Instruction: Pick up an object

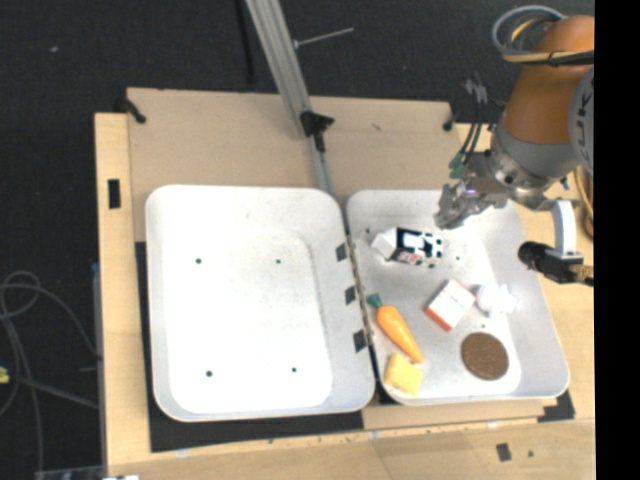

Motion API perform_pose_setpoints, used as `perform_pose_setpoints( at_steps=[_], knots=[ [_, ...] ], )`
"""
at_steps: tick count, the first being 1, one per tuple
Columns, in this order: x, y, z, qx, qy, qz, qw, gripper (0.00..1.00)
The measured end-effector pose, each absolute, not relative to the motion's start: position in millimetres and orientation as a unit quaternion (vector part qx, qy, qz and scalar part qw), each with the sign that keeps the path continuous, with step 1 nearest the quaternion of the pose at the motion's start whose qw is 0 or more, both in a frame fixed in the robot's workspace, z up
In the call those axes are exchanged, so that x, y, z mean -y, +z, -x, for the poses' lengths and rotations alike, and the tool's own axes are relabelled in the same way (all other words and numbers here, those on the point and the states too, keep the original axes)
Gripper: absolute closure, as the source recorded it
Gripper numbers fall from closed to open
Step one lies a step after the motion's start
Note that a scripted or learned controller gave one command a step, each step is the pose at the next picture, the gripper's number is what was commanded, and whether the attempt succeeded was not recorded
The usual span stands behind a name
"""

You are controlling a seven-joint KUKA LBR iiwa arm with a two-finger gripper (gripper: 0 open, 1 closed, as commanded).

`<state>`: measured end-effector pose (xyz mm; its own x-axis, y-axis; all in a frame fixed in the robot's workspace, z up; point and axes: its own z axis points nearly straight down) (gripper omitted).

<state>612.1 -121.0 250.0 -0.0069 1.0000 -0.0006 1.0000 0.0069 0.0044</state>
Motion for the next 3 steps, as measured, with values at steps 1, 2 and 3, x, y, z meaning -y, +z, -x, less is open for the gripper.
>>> perform_pose_setpoints(
  at_steps=[1,2,3],
  knots=[
    [67,241,-613.4,-0.709,0.0000,-0.705,0.000,1.00],
    [10,236,-615.2,-0.709,-0.0003,-0.705,-0.001,1.00],
    [-39,227,-607.3,-0.709,-0.0006,-0.705,-0.001,1.00]
  ],
)
